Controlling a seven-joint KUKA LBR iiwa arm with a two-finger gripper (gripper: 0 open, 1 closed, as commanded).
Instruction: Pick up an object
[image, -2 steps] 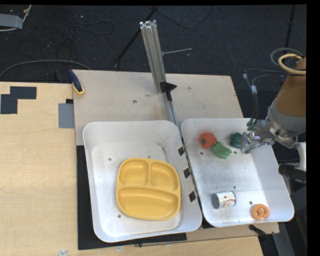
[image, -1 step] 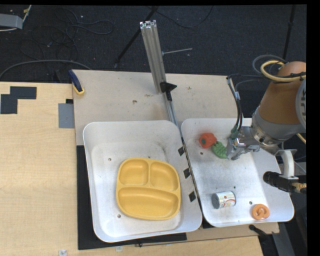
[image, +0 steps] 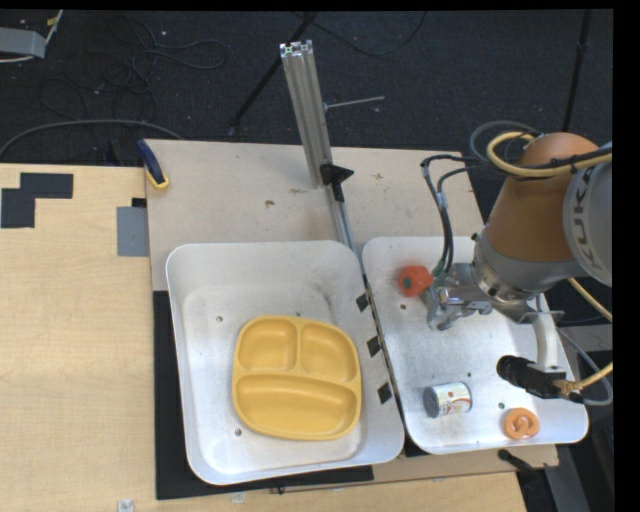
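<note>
White left bin (image: 200, 400): rounded yellow sectioned tray (image: 297, 378); right bin (image: 480, 355): cylindrical can (image: 447, 400).

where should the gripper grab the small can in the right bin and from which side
Probably mid-body of the can, from straight above: it lies on its side, so the gripper can close across its curved wall rather than its flat ends.

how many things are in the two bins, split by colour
yellow: 1, the divided plate
red: 1, the small round piece
orange: 1, the ring-like piece
grey and white: 1, the little can
total: 4
</note>
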